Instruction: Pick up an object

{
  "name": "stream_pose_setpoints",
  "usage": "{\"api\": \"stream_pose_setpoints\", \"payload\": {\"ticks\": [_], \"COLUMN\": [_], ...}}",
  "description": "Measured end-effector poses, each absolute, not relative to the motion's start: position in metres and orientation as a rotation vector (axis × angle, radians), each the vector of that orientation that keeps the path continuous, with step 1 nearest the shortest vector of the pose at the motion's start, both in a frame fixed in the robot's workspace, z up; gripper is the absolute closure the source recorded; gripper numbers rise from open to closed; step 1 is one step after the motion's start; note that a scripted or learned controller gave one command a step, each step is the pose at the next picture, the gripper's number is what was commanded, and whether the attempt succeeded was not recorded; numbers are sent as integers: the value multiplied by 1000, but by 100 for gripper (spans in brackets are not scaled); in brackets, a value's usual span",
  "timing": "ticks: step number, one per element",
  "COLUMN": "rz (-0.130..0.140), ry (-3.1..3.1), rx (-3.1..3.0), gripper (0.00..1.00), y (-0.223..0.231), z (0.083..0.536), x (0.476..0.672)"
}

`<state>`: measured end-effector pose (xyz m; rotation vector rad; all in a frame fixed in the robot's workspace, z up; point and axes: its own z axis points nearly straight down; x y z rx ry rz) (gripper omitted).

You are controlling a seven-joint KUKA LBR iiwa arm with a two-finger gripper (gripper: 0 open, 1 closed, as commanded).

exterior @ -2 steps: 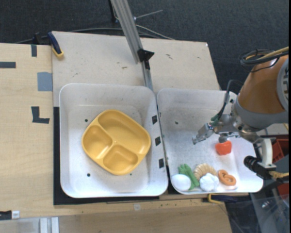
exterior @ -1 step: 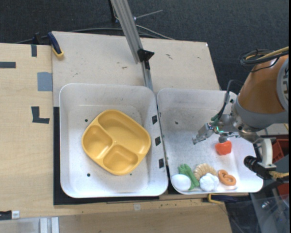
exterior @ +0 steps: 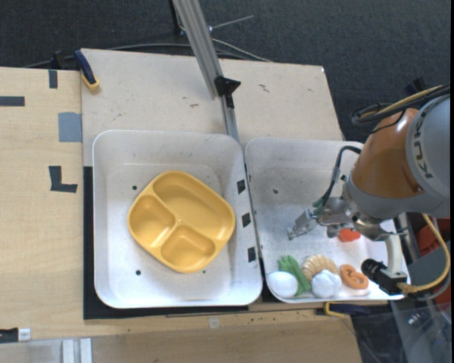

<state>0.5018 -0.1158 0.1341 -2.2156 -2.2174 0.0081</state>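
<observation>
My gripper [exterior: 304, 225] hangs low over the middle of the right bin [exterior: 287, 165], with the arm reaching in from the right. Nothing is visibly held in it. A small red object [exterior: 349, 235] lies just right of it, partly under the wrist. Along the bin's front edge sit a white egg-shaped piece [exterior: 283, 283], a green item [exterior: 291, 267], a tan ridged piece [exterior: 320, 264], another white lump [exterior: 326, 282] and an orange piece [exterior: 353, 277]. The gripper is above and slightly behind this row, apart from it.
A yellow divided plate [exterior: 181, 221] lies in the left bin [exterior: 113, 203]. A slanted metal pole [exterior: 200, 40] runs down to the wall between the bins. The bare back half of the right bin lies behind the gripper.
</observation>
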Motion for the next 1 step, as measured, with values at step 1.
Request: {"api": "stream_pose_setpoints", "payload": {"ticks": [1], "rz": [2], "ry": [-2222], "rx": [-2222], "gripper": [0], "y": [-116], "z": [88], "x": [502]}}
